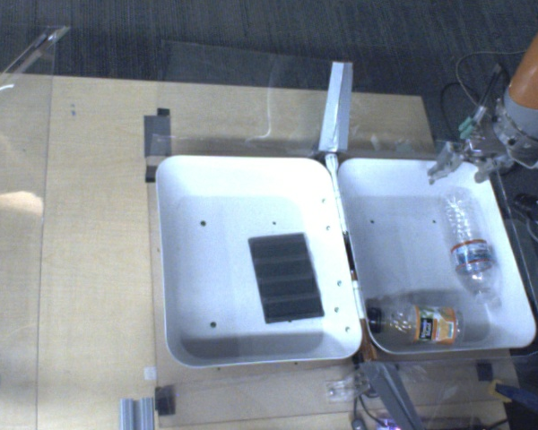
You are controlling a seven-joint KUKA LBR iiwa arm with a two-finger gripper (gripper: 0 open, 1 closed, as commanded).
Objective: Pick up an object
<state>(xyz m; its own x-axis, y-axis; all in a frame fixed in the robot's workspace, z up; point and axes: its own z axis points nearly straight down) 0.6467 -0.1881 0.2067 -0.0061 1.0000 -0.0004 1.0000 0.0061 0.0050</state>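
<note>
In the left bin [188, 195] a black ridged rectangular pad [286, 277] lies flat near the middle. Two bottles lie in the right bin [386, 195]. One is a clear plastic bottle with a blue label [467, 243], along the right side. The other, a clear bottle with an orange label [416, 322], rests against the near wall. My gripper [457, 174] hangs over the far right corner of the right bin, just beyond the clear bottle's far end. Its fingers stand apart with nothing between them.
A grey upright post [335, 107] stands behind the seam between the bins. Cables [480, 70] run behind the arm at the far right. Clear plastic sheeting [18, 150] covers the wooden bench at the left.
</note>
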